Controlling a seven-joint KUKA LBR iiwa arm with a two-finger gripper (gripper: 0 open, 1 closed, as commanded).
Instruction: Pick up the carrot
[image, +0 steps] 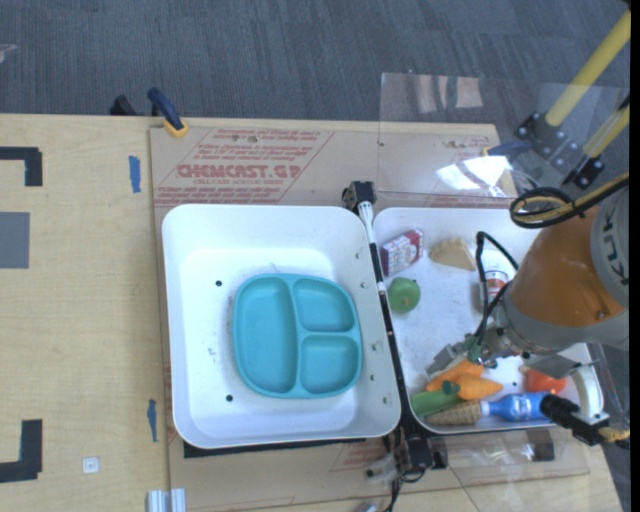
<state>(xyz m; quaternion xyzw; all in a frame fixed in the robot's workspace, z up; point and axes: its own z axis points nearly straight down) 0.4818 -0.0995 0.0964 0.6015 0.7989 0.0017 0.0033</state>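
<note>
Gripper (478, 352) hovers just above the carrot (466, 379) in the right bin (440, 300); finger state unclear; next, descend and clamp.

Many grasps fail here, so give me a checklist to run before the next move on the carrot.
1. Carrot located, in the right bin near its front: ok.
2. Tool above the carrot: ok.
3. Carrot between the tool's tips: cannot tell.
4. Carrot free of neighbours: not ok, a green vegetable and a blue bottle crowd it.
5. Green apple out of the way: ok.
</note>
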